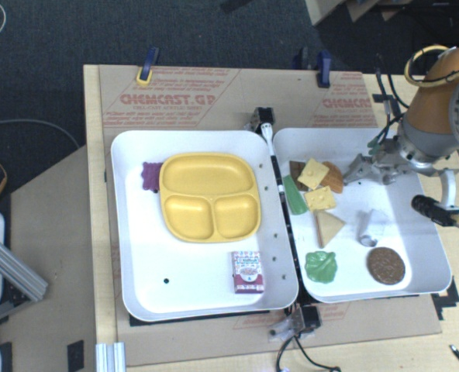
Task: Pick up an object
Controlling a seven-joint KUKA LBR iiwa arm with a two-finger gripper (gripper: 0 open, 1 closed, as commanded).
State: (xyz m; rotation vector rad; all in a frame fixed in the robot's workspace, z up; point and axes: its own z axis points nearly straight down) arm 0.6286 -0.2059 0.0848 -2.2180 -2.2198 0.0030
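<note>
several pale yellow cheese wedges (318, 186) lie piled; hand (367, 167) state: cannot tell.

Robotics lab — clamped bench (214, 87), cables

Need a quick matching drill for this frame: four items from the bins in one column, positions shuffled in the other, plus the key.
Items:
1. yellow divided tray
2. small red carton
3. brown round cookie
4. green leafy toy

Positions:
A. right bin, near right corner
B. left bin, centre
C. right bin, near left corner
D. left bin, near edge, right side

Pairs: 1-B, 2-D, 3-A, 4-C
</note>
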